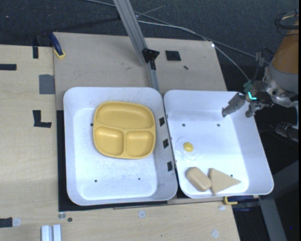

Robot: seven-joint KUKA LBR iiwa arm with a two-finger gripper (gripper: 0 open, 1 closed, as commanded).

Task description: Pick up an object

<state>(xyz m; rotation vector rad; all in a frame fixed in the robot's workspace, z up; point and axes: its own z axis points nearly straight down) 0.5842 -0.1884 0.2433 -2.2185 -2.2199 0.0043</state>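
Pale wooden bench point(20, 149) spreads under everything, and the right bin point(251, 149) is my landmark, since that is where my work lies. Just beside it on its left sits the left bin point(75, 185), and in that one a yellow divided plate point(124, 129) lies flat, too broad for me to pinch, so I judge it a poor choice. My arm point(288, 59) comes in over the right bin's far right corner, and my pincer point(239, 106) hangs above that bin's upper right rim with its two fingers spread and nothing between them, ready to go down on something. Inside the right bin, near its front edge, a tan wedge point(222, 179) touches a tan bread roll point(197, 178); their closeness could make a clean pinch awkward. A small yellow ball point(187, 146) lies alone left of the middle, well apart from my pincer, and I reckon it the easiest pick.
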